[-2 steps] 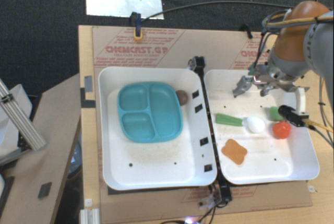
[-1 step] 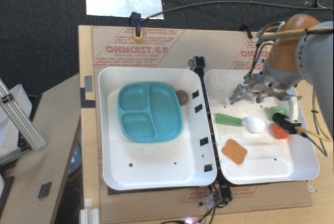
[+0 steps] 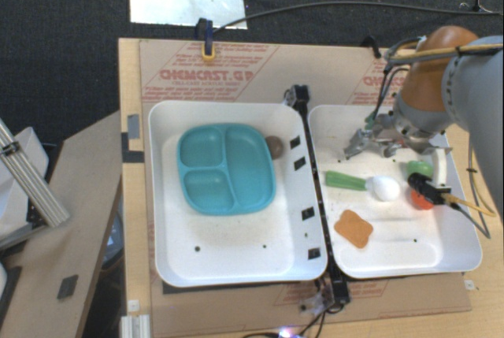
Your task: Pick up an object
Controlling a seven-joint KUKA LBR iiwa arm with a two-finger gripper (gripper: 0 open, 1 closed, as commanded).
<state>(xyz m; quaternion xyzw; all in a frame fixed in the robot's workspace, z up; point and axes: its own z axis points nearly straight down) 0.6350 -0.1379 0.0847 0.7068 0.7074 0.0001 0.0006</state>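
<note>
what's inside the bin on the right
The right bin holds an orange piece, a white ball touching a green stick, plus red and green bits near the gripper. The arm covers the far corner.

Brown object point(image 3: 275, 146): partly hidden behind teal tray point(image 3: 227, 169) rim; identity unclear.
Arm point(image 3: 465, 68): cut off at right edge.

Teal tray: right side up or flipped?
Right side up. The teal tray lies flat in the left bin, its three compartments facing up.
</note>
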